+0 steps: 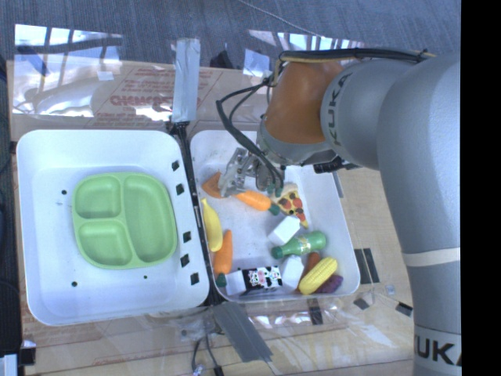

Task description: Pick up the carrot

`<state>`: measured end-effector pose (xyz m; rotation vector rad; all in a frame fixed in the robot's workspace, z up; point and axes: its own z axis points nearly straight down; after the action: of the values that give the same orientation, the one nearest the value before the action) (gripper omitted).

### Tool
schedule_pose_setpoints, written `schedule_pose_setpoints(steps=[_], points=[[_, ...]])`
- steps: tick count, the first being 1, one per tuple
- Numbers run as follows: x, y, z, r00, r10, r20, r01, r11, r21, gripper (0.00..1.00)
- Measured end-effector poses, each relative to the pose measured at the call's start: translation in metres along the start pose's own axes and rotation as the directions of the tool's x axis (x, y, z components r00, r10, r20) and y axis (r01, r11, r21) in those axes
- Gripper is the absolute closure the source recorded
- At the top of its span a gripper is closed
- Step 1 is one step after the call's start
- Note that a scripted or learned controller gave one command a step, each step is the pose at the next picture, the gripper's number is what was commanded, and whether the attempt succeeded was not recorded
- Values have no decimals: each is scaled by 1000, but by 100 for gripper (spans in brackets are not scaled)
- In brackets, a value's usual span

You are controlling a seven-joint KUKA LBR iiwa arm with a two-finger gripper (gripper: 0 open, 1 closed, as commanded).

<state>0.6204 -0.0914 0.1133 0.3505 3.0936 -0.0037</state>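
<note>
In the right-hand white bin (pixel 344 233), at about twelve o'clock of its toy pile, lies the small orange plastic carrot (pixel 254 200) — likely light, stiff, slippery, best pinched mid-body — just beside the metal two-finger gripper (pixel 243 171), whose grasp I cannot tell.

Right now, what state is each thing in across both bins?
End effector: low in the right bin, above the carrot.
Carrot: lying flat on the bin floor, not lifted.
Green plate: flat in the left bin, compartments bare.
Green bottle: lying on its side.
Banana: lying along the right bin's left wall.
Corn: lying near the front corner.
</note>
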Motion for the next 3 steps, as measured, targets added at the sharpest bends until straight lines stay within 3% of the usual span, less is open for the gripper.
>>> schedule_pose_setpoints(steps=[1, 2, 3], points=[[60, -43, 8, 912, -409, -28, 408, 913, -12, 100], [60, -43, 8, 912, -409, -28, 409, 913, -12, 0], [58, -41, -3, 911, -412, -26, 412, 911, -12, 100]])
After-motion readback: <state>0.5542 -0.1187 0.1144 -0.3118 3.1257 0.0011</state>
